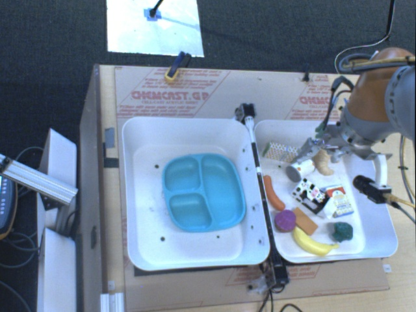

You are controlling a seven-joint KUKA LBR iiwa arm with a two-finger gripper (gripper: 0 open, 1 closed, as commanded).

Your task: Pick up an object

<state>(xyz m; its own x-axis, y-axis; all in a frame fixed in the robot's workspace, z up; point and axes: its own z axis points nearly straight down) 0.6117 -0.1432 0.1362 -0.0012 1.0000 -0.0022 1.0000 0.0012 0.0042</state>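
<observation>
Camera view blurs the gripper [316,149] over the right bin [389,239]; jaw state unreadable.

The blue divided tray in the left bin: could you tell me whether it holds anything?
Empty. The blue tray lies flat in the left bin, all three compartments showing bare blue.

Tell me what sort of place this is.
Most likely a robotics lab's grasping test bench. A robot arm reaches over two white bins, one holding a blue divided plate, the other toy food such as a banana. Cables trail around the carpeted floor.
</observation>
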